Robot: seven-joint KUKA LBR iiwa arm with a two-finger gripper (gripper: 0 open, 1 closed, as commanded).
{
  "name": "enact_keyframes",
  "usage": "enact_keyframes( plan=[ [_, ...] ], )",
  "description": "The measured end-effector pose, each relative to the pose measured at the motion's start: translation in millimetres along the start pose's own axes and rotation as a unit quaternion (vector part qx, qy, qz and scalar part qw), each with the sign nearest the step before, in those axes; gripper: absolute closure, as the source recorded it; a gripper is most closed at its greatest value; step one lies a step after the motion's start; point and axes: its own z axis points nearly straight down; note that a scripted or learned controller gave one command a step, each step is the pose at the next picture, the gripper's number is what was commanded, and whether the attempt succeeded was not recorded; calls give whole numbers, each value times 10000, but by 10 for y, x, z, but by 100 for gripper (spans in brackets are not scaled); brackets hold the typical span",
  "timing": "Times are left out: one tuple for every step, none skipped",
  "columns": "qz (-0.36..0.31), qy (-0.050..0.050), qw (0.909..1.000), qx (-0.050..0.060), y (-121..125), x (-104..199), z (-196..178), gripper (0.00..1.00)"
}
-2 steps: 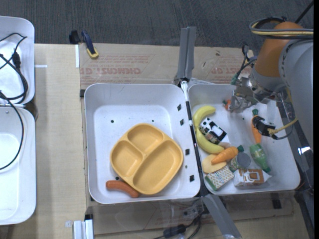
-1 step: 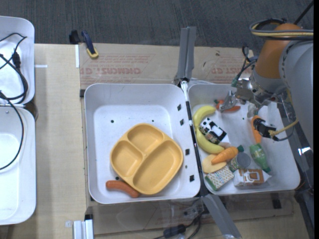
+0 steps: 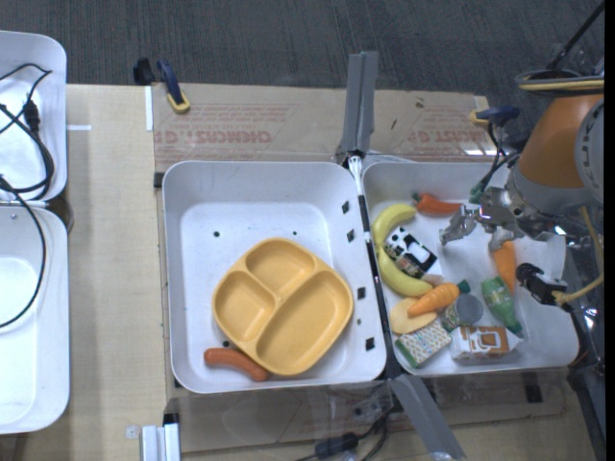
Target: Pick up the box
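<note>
Camera view: white-and-orange box (image 3: pixel 480 343) lies flat; jaws (image 3: pixel 465 227) spread, gripping nothing.

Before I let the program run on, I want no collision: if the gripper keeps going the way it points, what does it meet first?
The gripper points toward the view's left; first in line seems the banana, though height is unclear.

Bright, even light (soft shadows).

Upside-down "CHEMCUT" on cardboard sheet (image 3: pixel 288 123)
</note>
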Motion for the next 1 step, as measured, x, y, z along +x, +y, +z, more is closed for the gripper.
enact_keyframes(
  plan=[
    [484,39,9986,216,608,6,28,0]
  ],
)
